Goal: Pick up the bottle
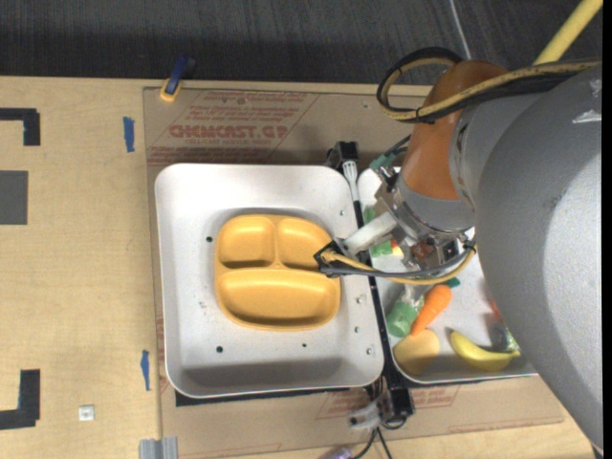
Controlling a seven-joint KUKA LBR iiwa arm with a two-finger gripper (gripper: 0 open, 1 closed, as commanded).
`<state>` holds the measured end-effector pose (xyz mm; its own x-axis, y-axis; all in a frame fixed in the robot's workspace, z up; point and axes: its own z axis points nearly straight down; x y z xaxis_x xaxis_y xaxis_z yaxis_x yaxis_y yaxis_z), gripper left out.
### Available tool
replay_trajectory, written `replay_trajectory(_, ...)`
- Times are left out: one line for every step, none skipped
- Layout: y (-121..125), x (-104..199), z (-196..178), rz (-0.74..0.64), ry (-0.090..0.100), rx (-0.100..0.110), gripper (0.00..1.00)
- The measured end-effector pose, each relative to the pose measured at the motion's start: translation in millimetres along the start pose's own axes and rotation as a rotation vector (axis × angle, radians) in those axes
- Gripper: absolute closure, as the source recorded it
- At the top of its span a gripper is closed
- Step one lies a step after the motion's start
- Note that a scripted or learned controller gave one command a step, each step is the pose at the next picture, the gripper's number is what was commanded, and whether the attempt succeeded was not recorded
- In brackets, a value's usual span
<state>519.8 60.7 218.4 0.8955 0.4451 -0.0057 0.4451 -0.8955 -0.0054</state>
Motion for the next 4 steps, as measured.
replay_trajectory(-17,-37,33,0.217,0.002,-0.001,0.0)
replay_trajectory(-18,-36,22,0.215,0.002,0.001,1.0)
replay_trajectory(66,-78,-51,0.262,0.006,-0.003,1.0)
replay_trajectory(66,-78,-51,0.26,0.005,-0.003,0.0)
